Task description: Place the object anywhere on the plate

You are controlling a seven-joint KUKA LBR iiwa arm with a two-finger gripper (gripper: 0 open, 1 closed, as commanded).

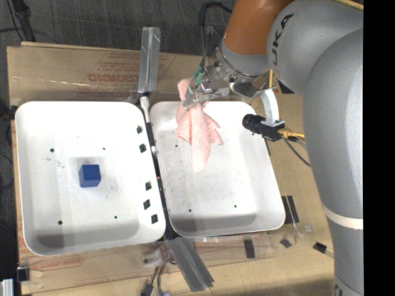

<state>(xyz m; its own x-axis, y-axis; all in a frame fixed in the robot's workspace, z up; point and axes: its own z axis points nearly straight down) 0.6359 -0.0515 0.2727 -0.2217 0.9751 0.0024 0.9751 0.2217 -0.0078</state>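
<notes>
In the left bin (37, 165), toward 9 o'clock of the bench (74, 60), you have a blue cube (90, 175) lying loose, well apart from the arm. Over the right bin (259, 196), near 12 o'clock, the gripper (199, 96) has its jaws pinched on the top edge of a pink cloth (196, 131), so it hangs limp, clear for carrying. No plate is evident to you.
</notes>
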